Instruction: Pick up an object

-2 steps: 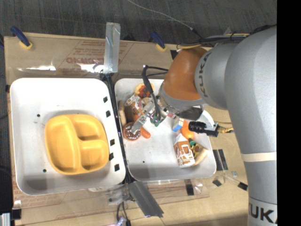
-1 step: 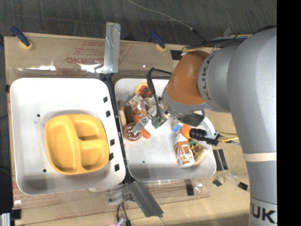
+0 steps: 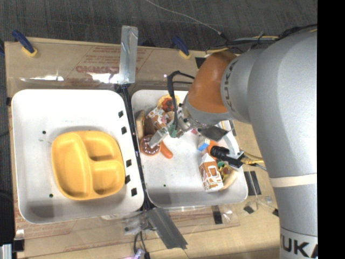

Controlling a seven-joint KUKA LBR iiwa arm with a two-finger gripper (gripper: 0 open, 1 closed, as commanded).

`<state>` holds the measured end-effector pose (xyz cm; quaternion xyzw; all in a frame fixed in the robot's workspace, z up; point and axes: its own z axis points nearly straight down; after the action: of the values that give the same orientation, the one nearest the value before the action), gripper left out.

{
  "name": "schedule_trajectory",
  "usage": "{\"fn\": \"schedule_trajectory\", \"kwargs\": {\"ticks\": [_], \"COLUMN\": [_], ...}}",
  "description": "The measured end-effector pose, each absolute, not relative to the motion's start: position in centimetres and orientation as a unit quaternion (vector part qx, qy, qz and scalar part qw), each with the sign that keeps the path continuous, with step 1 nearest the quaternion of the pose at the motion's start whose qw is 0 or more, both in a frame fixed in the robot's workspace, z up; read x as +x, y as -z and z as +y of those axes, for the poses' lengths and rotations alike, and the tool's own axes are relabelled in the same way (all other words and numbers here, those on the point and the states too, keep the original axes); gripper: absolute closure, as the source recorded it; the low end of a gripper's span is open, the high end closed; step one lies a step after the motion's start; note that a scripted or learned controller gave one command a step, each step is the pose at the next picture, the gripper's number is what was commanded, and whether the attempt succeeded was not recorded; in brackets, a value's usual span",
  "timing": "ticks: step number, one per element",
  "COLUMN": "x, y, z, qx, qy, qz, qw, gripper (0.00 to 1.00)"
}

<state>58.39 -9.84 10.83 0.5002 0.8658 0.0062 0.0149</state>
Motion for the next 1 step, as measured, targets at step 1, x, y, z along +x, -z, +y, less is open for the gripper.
{"fn": "schedule_trajectory", "kwargs": {"ticks": [1], "x": [58.86], "y": [-10.81], "z": [-9.85], "qx": [0.485], "qy": [-0.0045], "qz": [0.874], "qw": [0.013], "gripper": [0.0]}}
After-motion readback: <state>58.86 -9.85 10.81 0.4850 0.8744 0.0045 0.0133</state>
